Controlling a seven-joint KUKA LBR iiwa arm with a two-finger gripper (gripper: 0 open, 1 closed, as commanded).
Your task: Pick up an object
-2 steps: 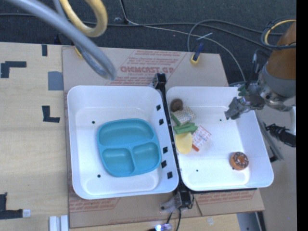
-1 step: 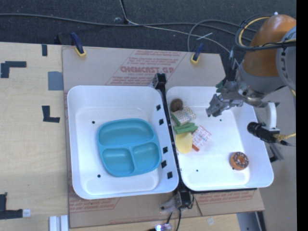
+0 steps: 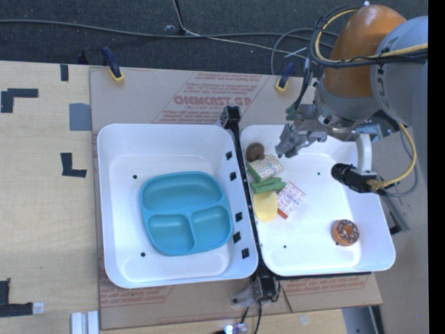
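gripper [image 3: 287,147] over right bin's [image 3: 368,263] far left area, above small brown item [image 3: 255,150] | finger state: cannot tell | blue tray [image 3: 185,211] in left bin [image 3: 118,256]

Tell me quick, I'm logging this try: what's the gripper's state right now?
Gripper: poised over the back of the right bin, near the brown round item; nothing seen between it; open or shut cannot be told.

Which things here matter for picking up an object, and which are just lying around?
Job: gripper; candidates in right bin: donut, brown ball, green item, yellow item, red-and-white packet.

Lying about: blue divided plate, left bin, clamps.
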